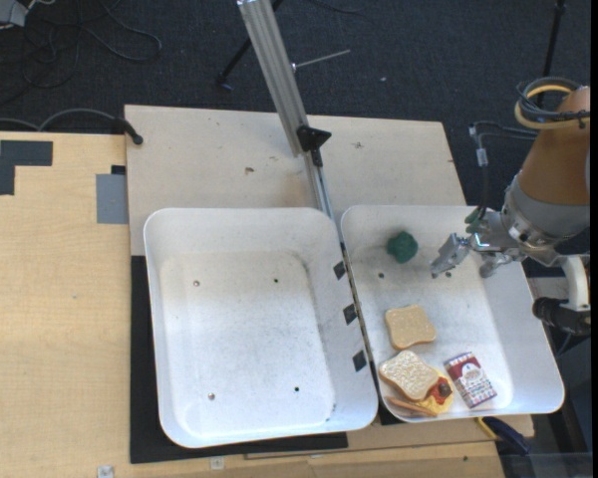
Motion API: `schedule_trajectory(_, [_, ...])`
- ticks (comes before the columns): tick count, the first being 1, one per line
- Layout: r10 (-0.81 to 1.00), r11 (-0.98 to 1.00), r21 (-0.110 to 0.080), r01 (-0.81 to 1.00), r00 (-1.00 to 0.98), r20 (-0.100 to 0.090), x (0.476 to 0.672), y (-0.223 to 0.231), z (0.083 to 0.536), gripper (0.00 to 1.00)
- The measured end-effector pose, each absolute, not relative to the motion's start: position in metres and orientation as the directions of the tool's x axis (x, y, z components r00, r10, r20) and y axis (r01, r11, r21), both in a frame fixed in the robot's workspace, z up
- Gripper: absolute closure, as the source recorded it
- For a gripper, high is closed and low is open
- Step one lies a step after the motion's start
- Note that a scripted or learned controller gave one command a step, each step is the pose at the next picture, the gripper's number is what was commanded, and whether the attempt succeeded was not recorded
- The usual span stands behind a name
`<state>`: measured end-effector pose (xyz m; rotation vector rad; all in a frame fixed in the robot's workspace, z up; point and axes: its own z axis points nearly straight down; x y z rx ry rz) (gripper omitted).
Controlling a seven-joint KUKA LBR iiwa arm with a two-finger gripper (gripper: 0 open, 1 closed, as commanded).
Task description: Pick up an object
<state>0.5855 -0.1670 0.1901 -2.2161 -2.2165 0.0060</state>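
Note:
The right bin point(518, 312) holds a small green ball-like object point(403, 246) near its back, a slice of toast point(410, 326) in the middle, a sandwich with yellow and red filling point(418, 381) at the front, and a small red and white packet point(470, 378) beside it. My gripper point(465, 257) hangs over the back right of this bin, to the right of the green object, fingers apart with nothing between them.
The left bin point(241, 322) lies beside the right one, with black clips point(346, 289) along the shared rim. A slanted aluminium bar point(282, 88) rises behind the bins. The arm point(553, 182) fills the right side.

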Motion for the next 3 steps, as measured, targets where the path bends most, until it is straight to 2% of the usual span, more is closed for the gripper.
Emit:
schedule_trajectory(1, [1.0,0.0,-0.003,1.0,0.0,0.001,0.586,-0.167,0.193,0.0])
schedule_trajectory(2, [1.0,0.001,-0.009,1.0,-0.001,0.002,0.588,-0.165,0.129,0.0])
schedule_trajectory(3, [1.0,-0.001,-0.001,1.0,0.001,0.0,0.589,-0.164,0.091,0.0])
